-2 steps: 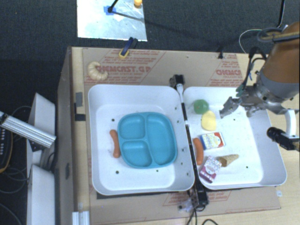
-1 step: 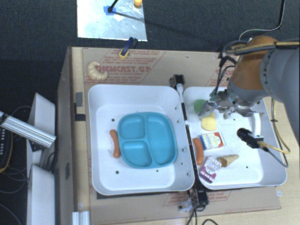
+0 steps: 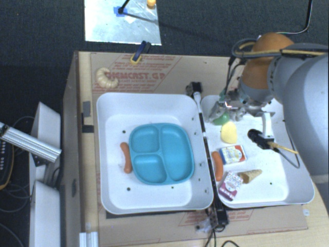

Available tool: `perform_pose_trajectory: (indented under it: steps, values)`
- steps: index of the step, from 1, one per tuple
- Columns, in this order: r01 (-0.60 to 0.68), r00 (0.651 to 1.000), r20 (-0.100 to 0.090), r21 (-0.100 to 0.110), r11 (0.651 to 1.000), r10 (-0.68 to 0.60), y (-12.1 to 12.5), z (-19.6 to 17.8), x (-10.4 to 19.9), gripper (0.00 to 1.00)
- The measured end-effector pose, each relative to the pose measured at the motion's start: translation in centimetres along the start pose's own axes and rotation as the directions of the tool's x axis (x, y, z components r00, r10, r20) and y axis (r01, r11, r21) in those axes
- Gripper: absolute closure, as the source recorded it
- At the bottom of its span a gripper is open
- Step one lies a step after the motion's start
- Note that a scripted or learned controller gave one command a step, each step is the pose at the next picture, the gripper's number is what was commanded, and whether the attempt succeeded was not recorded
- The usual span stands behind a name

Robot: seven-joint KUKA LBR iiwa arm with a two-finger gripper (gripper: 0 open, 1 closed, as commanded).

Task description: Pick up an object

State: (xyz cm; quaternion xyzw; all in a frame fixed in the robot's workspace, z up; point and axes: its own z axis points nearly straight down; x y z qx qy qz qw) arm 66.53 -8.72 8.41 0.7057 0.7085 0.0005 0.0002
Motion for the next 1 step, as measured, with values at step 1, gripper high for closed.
perform_pose_trajectory:
  steps: [1]
  values:
    - [0.002,1.0,0.0,-0.004,1.0,-0.002,0.13,-1.15,0.0,1.0]
